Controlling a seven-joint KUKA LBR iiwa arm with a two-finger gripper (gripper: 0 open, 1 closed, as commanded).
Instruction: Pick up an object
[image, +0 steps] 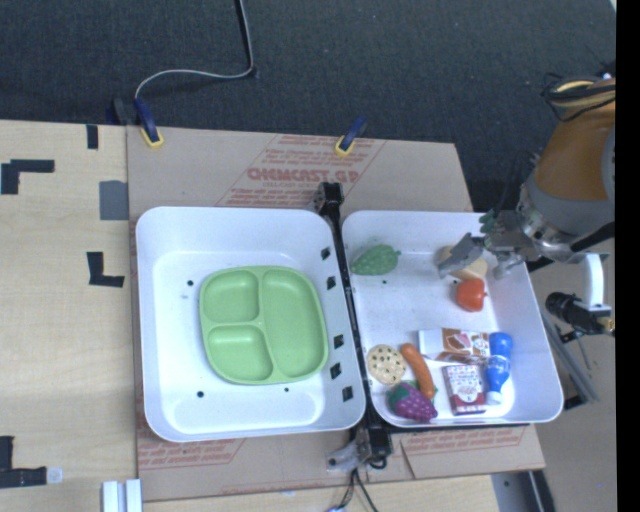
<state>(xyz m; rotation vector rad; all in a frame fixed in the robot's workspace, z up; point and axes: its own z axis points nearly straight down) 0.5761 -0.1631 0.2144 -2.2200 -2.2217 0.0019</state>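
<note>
Hovering with gripper (470, 262) over the right bin's (520, 405) far edge, just above a red tomato (470, 293); grip state unclear.

**Bright, even light, kinda soft picture**

Lighting is flat and diffuse from overhead. The white bins (160, 300) come out very bright, nearly washed out, with faint shadows along their inner walls. Small details look soft and grainy; the dark floor (400, 60) shows noise.
</note>
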